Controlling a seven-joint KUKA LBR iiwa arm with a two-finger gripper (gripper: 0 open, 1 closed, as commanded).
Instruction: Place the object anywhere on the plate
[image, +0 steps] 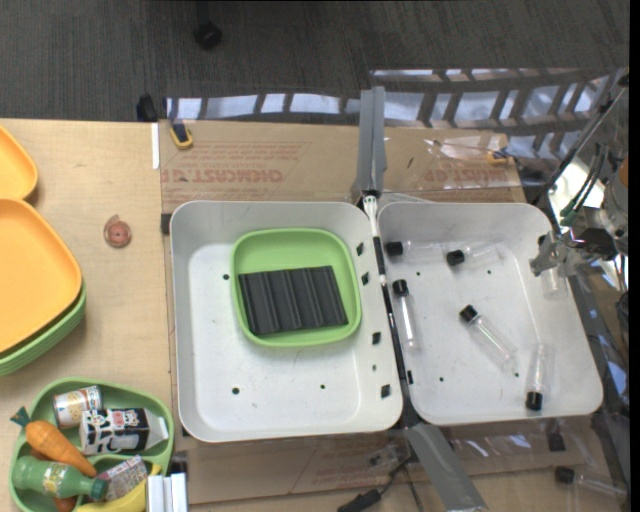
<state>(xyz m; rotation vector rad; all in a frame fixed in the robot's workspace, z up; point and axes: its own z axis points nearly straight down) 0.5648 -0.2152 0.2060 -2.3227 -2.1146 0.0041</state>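
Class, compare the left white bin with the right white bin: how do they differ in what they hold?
The left bin holds a green plate with a dark ribbed block on it; the right bin holds several clear vials with black caps, scattered loose. The left bin's load sits together near its upper middle; the right bin's vials lie apart at different angles. Both are shallow, white and similar in size.
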